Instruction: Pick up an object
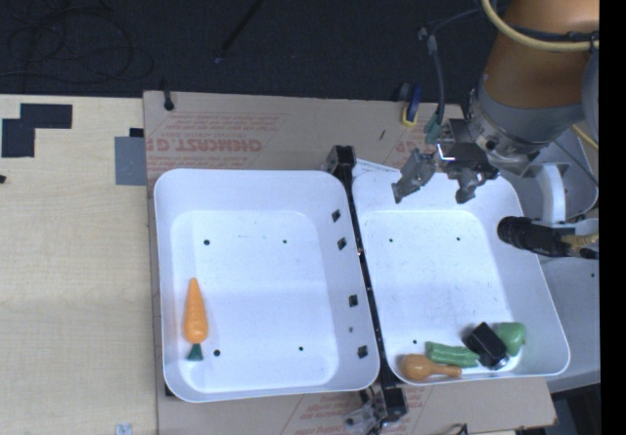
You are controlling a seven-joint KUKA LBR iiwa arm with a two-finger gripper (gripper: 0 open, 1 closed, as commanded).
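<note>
Carrot toy (195,312) sits way off to the gripper's left in the left bin (245,187). Gripper (436,189) hangs spread wide with nothing in it, over the right bin's (548,306) back edge; green, black and orange toys (469,353) lie well below it.

Orange toy carrot (195,312) lying lengthwise near the left bin's front-left corner, green end toward the front. Clustered touching in the right bin's front-right corner: orange pear-shaped toy (426,368), green pod (451,355), black block (486,344), green lump (511,334).
</note>
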